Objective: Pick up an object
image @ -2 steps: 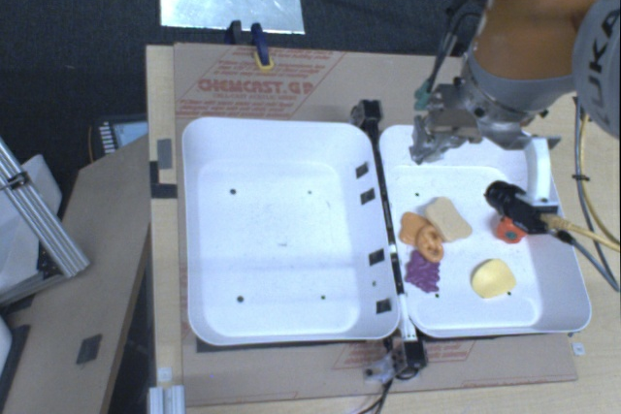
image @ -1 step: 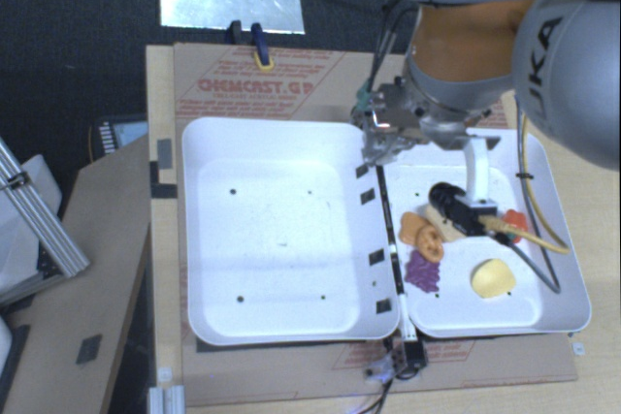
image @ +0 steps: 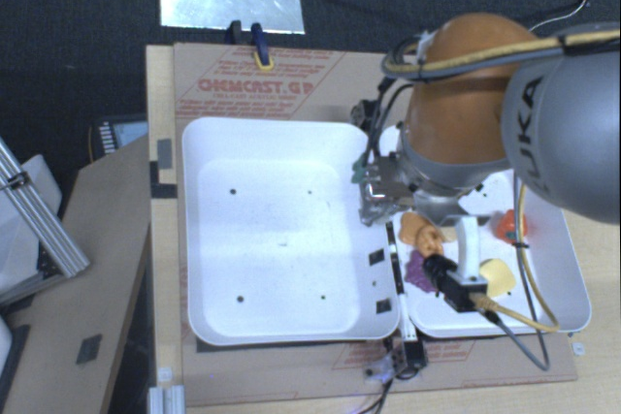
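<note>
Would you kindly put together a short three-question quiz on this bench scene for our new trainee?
1. True or false: the arm hangs over the right bin.
2. Multiple choice: which bin holds the small objects? A) the left bin B) the right bin C) both.
3. Fill in: the object nearest the divide between the bins, just below the arm's wrist, is ____ in colour; a purple object lies below it and a pale yellow object to the right of that.

Key: 1 true; 2 B; 3 orange.
</note>
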You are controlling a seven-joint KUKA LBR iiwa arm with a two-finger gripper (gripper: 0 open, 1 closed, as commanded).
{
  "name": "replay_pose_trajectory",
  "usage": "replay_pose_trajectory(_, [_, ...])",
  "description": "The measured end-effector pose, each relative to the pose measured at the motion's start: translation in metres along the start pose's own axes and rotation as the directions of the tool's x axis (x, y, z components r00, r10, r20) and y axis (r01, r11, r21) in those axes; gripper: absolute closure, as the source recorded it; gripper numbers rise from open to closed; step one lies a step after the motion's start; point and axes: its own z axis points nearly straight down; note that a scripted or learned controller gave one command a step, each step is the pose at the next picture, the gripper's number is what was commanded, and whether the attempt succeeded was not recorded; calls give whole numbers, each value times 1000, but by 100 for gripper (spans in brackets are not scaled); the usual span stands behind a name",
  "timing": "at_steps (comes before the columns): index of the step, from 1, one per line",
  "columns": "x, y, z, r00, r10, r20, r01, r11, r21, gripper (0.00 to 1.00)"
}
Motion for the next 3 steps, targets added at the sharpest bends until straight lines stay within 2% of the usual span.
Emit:
replay_pose_trajectory(1, [-19,-9,-147,1000,-3,-3,3,1000,-23,100])
replay_pose_trajectory(2, [50,-11,-185,1000,-11,-3,11,1000,-11,100])
replay_pose_trajectory(3, [86,-11,-178,1000,-5,-1,5,1000,-7,100])
